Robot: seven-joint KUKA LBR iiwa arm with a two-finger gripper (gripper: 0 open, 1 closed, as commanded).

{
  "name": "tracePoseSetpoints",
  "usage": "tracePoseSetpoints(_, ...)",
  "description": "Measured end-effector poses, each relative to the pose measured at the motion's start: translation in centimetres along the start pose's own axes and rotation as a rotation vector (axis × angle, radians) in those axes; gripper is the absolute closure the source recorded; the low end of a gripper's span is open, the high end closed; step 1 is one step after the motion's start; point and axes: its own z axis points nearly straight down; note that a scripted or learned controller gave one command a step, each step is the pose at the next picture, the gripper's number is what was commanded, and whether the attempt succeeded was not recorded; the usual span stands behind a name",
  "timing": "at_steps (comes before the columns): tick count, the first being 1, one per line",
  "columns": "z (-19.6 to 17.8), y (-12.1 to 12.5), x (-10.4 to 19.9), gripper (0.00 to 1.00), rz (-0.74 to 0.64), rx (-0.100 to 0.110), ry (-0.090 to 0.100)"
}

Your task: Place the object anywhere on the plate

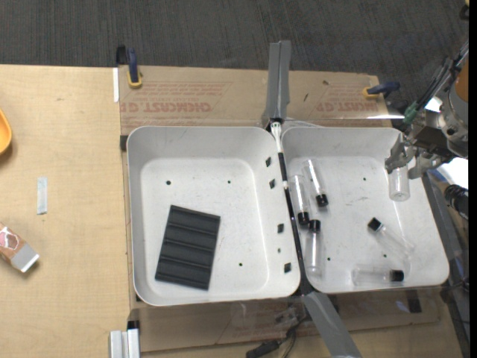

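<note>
Left bin (141, 200): white, holds a dark ridged plate (188, 247) lying flat near its front left.
Right bin (436, 263): white, holds several clear tubes (310, 222) with black caps, lying about.
Claw (406, 161): over the right bin's far right edge, with a clear tube (400, 185) hanging upright between its fingers.
Bench (59, 274): light wood, with brown cardboard (201, 99) behind the bins.

Red print on cardboard sheet (223, 99) behind the bins, up and well left of the gripper (406, 162): mirrored or inverted, lettering not reliably legible. No other text readable.
</note>
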Motion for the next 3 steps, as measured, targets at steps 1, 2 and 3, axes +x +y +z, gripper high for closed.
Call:
tracePoseSetpoints(1,2.4,-3.8,4.5,1.0,-0.122,0.003,0.0)
tracePoseSetpoints(2,5.1,-6.4,11.2,1.0,0.008,0.002,0.0)
tracePoseSetpoints(3,3.1,-10.2,18.3,1.0,0.065,0.0,0.0)
